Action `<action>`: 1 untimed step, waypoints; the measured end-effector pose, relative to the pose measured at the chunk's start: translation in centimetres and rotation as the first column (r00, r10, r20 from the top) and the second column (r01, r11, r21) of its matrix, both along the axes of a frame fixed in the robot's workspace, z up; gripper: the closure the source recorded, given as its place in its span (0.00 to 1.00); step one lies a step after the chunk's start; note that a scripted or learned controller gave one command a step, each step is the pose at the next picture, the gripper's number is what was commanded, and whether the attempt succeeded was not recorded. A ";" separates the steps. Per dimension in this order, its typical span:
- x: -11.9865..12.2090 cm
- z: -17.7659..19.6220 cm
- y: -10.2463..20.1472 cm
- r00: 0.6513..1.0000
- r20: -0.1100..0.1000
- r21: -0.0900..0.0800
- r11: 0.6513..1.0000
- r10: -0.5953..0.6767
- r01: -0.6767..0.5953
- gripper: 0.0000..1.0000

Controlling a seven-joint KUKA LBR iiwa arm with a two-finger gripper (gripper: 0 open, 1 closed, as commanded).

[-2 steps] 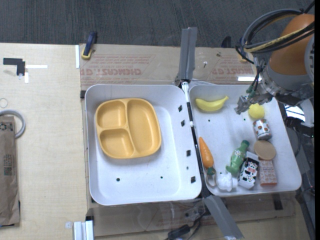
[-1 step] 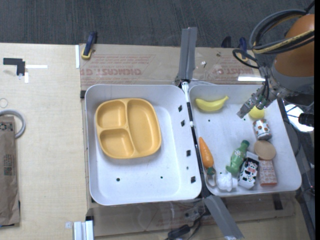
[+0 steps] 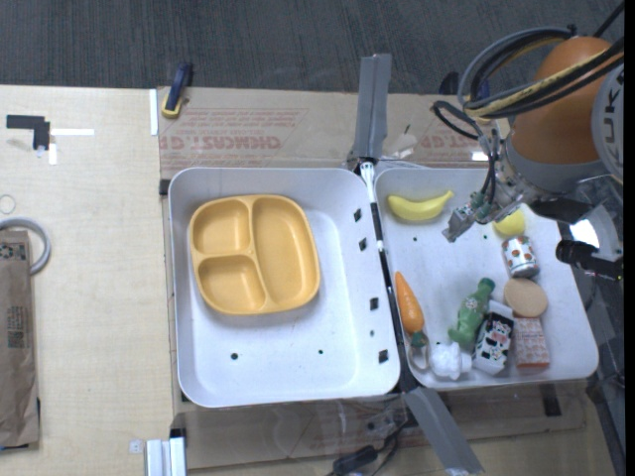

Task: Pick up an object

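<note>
Mostly smooth plastic, cardboard underneath.
Two shallow white plastic bins, slight sheen; yellow three-compartment plastic plate smooth, semi-matt; yellow plastic banana glossy; orange plastic carrot smooth; brown printed cardboard sheet matt; pale wood-look bench matt.

Divided plate in left bin; banana, carrot, bottle in right bin.

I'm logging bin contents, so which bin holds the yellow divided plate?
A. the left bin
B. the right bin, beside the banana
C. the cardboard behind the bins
A: the yellow divided plate lies in the left bin, while the banana lies in the right bin.
</note>
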State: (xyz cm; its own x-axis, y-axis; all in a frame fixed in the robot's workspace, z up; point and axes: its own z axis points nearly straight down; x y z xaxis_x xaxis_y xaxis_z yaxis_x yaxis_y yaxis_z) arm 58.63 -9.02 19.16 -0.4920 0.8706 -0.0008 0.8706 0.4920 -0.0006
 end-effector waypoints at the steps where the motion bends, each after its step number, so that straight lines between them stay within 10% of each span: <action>1: 0.0 0.0 0.0 1.000 0.000 0.000 1.000 -0.001 0.001 0.00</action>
State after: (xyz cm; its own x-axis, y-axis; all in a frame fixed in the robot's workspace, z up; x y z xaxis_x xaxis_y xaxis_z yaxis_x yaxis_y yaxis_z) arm 58.62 -9.05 19.15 -0.4913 0.8710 -0.0009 0.8710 0.4913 -0.0006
